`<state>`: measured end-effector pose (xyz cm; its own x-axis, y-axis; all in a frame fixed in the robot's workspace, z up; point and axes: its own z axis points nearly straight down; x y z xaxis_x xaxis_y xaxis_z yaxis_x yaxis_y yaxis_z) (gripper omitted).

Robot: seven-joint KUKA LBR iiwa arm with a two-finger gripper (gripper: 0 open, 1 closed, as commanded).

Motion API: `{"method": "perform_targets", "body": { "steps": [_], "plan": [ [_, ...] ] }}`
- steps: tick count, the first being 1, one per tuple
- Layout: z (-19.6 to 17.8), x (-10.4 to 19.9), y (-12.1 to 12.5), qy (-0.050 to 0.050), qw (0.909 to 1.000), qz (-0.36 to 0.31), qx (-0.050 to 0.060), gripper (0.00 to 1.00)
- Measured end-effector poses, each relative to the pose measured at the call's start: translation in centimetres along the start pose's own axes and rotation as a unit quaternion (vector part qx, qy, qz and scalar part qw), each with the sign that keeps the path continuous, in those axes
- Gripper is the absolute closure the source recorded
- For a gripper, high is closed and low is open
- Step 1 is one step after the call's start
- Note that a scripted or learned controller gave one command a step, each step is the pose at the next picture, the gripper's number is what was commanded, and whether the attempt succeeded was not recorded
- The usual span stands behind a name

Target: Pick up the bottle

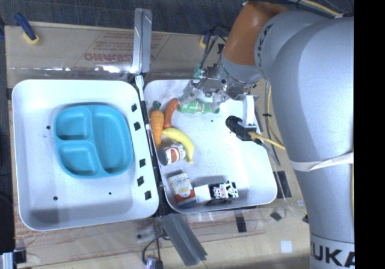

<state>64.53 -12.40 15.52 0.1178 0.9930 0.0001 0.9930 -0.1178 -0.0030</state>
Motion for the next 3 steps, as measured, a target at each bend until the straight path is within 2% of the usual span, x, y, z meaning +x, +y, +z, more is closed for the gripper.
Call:
{"method": "perform_targets", "body": {
  "steps": [1,2,3],
  "plan": [
    [-0.9,0.1,0.0,0.0,1.0,-0.003,0.002,1.0],
    [-0.9,0.1,0.0,0.0,1.0,-0.003,0.002,0.0],
    [6.2,-6.7,0.5,0.001,0.9997,-0.024,0.001,0.0]
  ]
}}
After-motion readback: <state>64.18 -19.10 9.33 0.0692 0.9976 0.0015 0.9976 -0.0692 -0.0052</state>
